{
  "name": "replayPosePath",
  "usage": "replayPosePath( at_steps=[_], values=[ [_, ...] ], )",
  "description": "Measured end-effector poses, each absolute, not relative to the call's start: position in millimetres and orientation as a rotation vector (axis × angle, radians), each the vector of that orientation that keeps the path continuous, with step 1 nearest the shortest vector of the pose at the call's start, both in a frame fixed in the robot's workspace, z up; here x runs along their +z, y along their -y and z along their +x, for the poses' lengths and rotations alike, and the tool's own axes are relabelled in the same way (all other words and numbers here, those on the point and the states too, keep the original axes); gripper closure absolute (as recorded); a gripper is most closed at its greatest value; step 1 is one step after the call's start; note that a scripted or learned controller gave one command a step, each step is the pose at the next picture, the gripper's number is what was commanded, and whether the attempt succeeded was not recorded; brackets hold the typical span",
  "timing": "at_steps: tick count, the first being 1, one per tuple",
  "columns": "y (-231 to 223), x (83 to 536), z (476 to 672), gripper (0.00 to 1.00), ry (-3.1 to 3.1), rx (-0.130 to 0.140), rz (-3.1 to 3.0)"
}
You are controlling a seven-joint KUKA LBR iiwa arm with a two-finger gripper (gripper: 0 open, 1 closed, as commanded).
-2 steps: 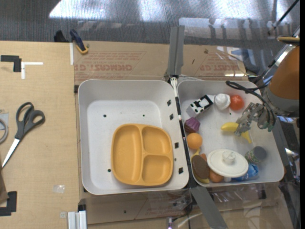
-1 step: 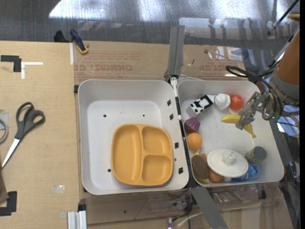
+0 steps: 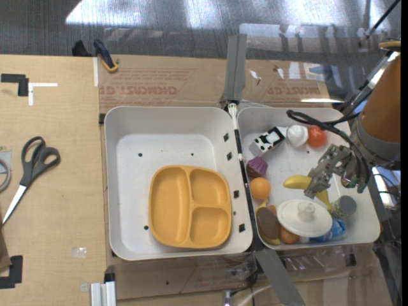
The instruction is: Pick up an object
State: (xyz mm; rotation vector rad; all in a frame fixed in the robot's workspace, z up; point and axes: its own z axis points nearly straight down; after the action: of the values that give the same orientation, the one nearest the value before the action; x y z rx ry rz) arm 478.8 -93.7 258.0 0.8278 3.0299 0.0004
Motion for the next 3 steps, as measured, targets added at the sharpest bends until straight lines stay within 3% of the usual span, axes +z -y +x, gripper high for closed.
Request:
replayPosePath(
  at_steps=[1,2,3],
  values=[
    [53,230,493.0,1.0,-3.047,0.0,0.764],
    [-10,226,494.8,1.0,-3.075,-0.001,0.645],
    [0,276,525.6,1.0,-3.102,-0.001,0.481]
  ],
)
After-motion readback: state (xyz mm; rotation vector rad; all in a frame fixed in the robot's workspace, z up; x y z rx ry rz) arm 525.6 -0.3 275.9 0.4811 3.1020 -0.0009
